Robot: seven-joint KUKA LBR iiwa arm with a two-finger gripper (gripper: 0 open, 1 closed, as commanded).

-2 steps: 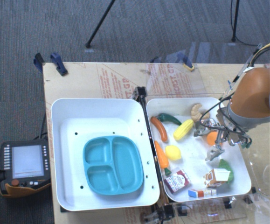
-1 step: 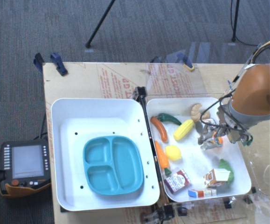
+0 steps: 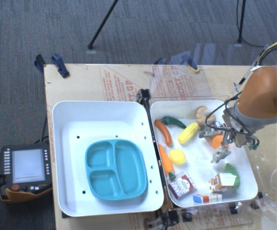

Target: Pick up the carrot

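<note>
The long orange plastic carrot (image 3: 165,159) with a green tip lies along the left wall of the right-hand shallow white bin (image 3: 251,176), apparently pushed there among scattered toy food. The two-finger gripper (image 3: 220,155), its opening impossible to judge, hovers well apart; the carrot lies at its nine o'clock, beyond a round yellow lemon (image 3: 177,156).

Two bins sit side by side on the bench (image 3: 105,80). The left bin (image 3: 66,123) holds a divided plate (image 3: 115,169). In the right bin (image 3: 246,174), the carrot (image 3: 165,159) lies along the left wall, a sausage (image 3: 164,131) just beyond it, a corn cob (image 3: 188,132) further right. My gripper (image 3: 221,152) hangs over that bin's right side.
</note>
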